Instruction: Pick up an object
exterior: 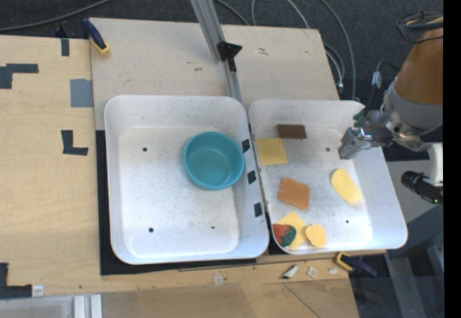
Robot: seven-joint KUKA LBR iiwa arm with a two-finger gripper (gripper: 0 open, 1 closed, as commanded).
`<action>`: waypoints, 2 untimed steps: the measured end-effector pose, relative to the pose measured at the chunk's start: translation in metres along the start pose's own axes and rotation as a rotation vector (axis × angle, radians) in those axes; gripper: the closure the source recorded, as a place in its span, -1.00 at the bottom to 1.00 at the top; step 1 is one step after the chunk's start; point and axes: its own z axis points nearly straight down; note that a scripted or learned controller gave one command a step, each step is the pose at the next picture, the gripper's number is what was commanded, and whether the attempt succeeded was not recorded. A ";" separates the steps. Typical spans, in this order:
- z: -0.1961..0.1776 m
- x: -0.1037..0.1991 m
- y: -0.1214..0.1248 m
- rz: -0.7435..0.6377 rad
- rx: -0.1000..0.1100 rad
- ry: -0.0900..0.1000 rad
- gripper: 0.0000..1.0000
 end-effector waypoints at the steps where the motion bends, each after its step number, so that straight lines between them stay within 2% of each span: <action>1: -0.018 0.000 0.001 0.001 0.003 0.001 1.00; 2: -0.008 0.058 0.003 -0.004 0.006 0.003 1.00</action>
